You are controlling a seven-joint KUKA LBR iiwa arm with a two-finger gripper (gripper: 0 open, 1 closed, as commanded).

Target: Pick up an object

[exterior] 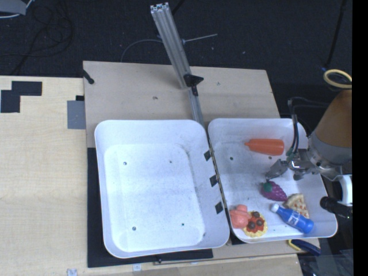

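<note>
Your pincer (279, 169) hangs spread, gripping nothing, just above the purple grapes (273, 190) in the right bin (230, 132). Nothing is lifted yet: closing on a toy and raising it remain.

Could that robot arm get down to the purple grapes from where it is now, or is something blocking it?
Probably yes. The gripper hangs just above the purple grapes in the right bin, with nothing lying over them. The orange carrot and blue bottle lie apart from them.

Orange carrot (265, 146), purple grapes (274, 191), blue bottle (294, 218)
</note>
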